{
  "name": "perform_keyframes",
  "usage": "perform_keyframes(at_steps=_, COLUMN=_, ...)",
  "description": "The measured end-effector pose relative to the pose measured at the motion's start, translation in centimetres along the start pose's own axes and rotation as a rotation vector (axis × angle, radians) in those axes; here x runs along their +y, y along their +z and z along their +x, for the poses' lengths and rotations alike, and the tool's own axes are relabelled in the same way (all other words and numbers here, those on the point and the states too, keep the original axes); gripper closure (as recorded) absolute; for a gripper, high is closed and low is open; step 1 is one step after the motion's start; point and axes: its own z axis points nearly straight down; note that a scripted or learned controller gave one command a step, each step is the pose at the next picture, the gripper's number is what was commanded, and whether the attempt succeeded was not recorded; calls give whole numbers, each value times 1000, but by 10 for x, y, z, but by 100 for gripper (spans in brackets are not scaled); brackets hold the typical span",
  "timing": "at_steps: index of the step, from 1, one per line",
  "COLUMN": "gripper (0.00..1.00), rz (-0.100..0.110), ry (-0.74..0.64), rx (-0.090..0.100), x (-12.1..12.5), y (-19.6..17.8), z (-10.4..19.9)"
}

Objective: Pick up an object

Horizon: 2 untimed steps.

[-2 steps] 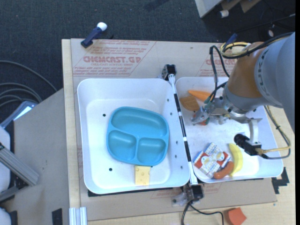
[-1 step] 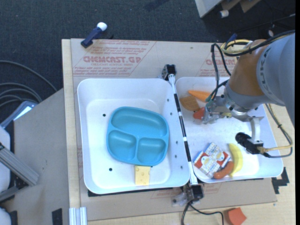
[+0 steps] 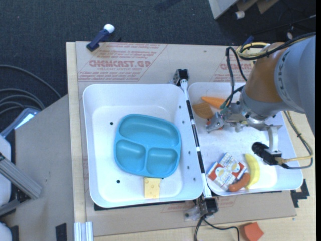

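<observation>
The right bin [image 3: 281,182] holds an orange carrot-like piece [image 3: 213,102], a tan rounded piece [image 3: 202,110], a red-and-white packet [image 3: 226,169], a yellow banana [image 3: 253,168] and a red sausage-like piece [image 3: 238,184]. My gripper [image 3: 217,124] is low in the right bin's upper left, just below the tan and orange pieces. Nothing is visible between its fingers. In the left bin [image 3: 95,134] lie a blue divided plate [image 3: 147,145] and a yellow cheese wedge [image 3: 152,187].
The grey arm with its orange band [image 3: 266,82] reaches over the right bin's upper right. Cables [image 3: 241,59] loop above it. A black clamp strip [image 3: 190,119] runs between the bins. A blue-handled tool [image 3: 99,37] lies on the bench's far left corner.
</observation>
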Motion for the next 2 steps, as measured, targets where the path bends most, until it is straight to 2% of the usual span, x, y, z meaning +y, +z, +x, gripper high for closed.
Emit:
perform_keyframes(at_steps=1, gripper=0, rz=3, ry=2, rx=1, x=-19, y=20, z=-12)
perform_keyframes(at_steps=2, gripper=0, rz=3, ry=2, rx=2, x=-37, y=20, z=1)
